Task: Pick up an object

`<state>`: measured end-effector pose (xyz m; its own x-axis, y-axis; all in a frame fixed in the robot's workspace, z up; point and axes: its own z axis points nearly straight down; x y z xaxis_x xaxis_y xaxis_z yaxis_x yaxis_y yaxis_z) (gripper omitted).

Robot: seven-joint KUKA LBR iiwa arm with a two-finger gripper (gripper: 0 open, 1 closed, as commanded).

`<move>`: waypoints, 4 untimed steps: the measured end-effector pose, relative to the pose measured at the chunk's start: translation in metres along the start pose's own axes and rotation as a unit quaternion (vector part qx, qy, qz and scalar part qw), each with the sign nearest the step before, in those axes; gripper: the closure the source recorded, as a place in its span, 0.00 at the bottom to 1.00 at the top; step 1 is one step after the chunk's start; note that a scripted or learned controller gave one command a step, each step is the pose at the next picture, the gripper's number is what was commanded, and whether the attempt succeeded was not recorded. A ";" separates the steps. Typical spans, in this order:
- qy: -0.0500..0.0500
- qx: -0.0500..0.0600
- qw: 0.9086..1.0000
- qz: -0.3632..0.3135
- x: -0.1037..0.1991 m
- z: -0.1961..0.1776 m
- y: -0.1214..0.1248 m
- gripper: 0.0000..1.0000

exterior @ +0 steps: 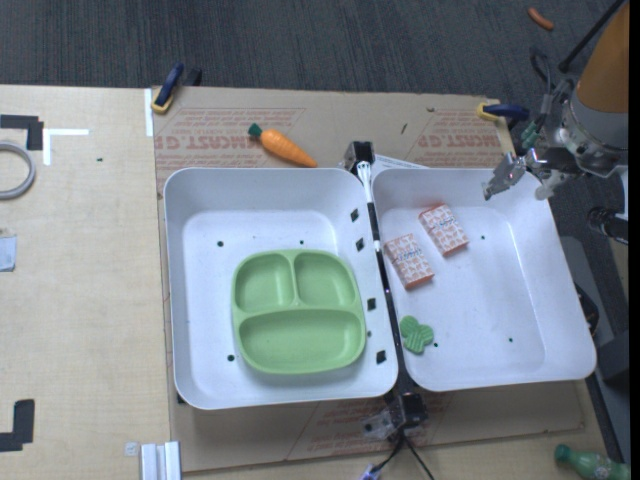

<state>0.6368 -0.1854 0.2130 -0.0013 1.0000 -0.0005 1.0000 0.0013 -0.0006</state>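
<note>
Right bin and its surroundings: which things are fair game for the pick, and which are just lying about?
Likely pick candidates, right bin:
two patterned blocks
green clover-shaped piece
gripper near that bin's far edge

Lying about:
green divided plate, in the left bin
toy carrot on the cardboard behind
green bottle at the bench's near right

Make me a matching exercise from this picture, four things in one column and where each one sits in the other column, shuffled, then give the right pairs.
Things:
1. green divided plate
2. toy carrot
3. two patterned boxes
4. gripper

Places:
A. on the cardboard beyond the bins
B. over the right bin's far rim
C. in the left bin
D. in the right bin

Pairs: 1-C, 2-A, 3-D, 4-B
</note>
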 end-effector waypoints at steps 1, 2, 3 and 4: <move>0.000 0.000 1.000 -0.005 0.076 0.089 -0.003 0.00; -0.003 -0.007 0.998 -0.067 0.089 0.114 -0.027 0.00; -0.003 -0.009 0.998 -0.066 0.090 0.103 -0.025 1.00; -0.003 -0.009 0.998 -0.066 0.090 0.103 -0.025 0.00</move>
<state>0.6115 -0.0959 0.1100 -0.1335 0.9910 -0.0072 0.9909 0.1336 0.0165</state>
